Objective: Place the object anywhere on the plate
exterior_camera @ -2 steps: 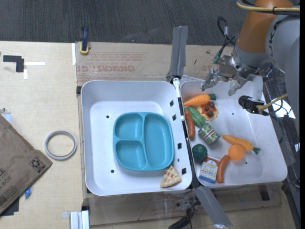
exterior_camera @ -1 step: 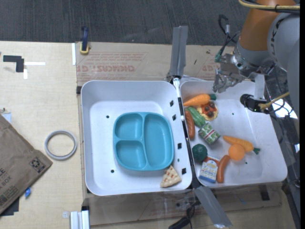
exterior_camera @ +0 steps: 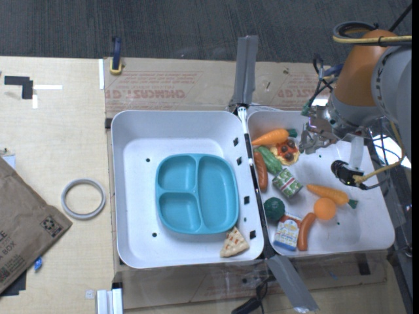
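Observation:
A teal three-compartment plate (exterior_camera: 196,193) lies in the middle of the left bin (exterior_camera: 131,175). A pizza slice (exterior_camera: 234,244) rests just off its lower right corner. The right bin (exterior_camera: 366,234) holds toy food: a carrot (exterior_camera: 270,137), a small pizza piece (exterior_camera: 287,151), a green cucumber (exterior_camera: 268,158), a sausage (exterior_camera: 261,173), a can (exterior_camera: 287,184), a dark green ball (exterior_camera: 274,207), a second carrot (exterior_camera: 330,193), an orange (exterior_camera: 324,209), a carton (exterior_camera: 286,232) and another sausage (exterior_camera: 305,231). My gripper (exterior_camera: 313,138) hangs over the right bin's upper part, just right of the small pizza piece.
A grey divider bar (exterior_camera: 245,77) stands between the bins at the back. A tape ring (exterior_camera: 83,198) and a cardboard box (exterior_camera: 23,231) lie on the bench to the left. Cables (exterior_camera: 366,172) trail over the right bin beside the arm.

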Controlling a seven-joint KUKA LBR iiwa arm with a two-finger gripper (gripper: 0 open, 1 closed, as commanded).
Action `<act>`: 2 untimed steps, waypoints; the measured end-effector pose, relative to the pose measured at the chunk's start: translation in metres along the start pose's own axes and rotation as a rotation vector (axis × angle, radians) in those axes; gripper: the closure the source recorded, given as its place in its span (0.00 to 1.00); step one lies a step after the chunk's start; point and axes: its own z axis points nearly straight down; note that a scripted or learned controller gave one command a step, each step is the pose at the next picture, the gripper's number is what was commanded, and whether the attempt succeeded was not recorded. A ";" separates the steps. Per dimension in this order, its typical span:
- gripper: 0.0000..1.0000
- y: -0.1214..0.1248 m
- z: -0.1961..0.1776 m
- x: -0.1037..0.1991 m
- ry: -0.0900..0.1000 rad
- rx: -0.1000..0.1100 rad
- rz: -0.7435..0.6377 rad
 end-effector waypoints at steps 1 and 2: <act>1.00 -0.062 -0.126 0.021 0.000 -0.001 -0.109; 1.00 -0.086 -0.130 0.022 0.000 0.000 -0.241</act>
